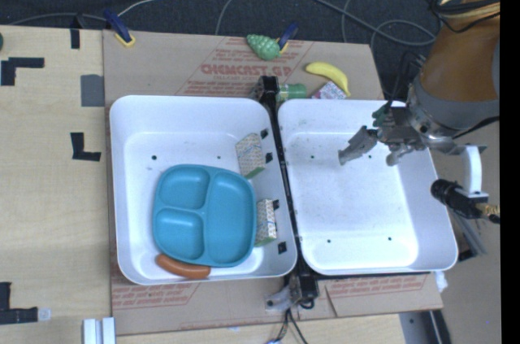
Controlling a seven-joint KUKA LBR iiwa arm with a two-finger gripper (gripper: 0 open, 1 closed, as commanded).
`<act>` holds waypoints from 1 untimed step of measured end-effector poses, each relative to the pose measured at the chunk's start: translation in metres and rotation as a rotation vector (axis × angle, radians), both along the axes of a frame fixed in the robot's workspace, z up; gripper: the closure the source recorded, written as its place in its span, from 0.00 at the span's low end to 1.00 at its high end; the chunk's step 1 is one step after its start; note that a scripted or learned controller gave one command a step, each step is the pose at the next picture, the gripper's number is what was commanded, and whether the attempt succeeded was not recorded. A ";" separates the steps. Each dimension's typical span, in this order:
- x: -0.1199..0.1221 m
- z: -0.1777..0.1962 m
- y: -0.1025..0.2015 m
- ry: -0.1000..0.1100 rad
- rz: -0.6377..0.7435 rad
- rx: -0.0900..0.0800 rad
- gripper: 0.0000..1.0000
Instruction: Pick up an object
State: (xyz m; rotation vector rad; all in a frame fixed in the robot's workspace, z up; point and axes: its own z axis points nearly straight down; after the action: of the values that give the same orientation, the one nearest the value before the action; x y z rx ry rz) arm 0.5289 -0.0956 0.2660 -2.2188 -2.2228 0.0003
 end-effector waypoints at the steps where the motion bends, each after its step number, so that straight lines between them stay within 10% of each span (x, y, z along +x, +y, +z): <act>1: 0.030 -0.130 -0.088 0.004 -0.003 0.000 0.00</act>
State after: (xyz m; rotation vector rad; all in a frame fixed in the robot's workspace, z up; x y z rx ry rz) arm 0.5590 -0.1835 0.1357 -2.2201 -2.2178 0.0052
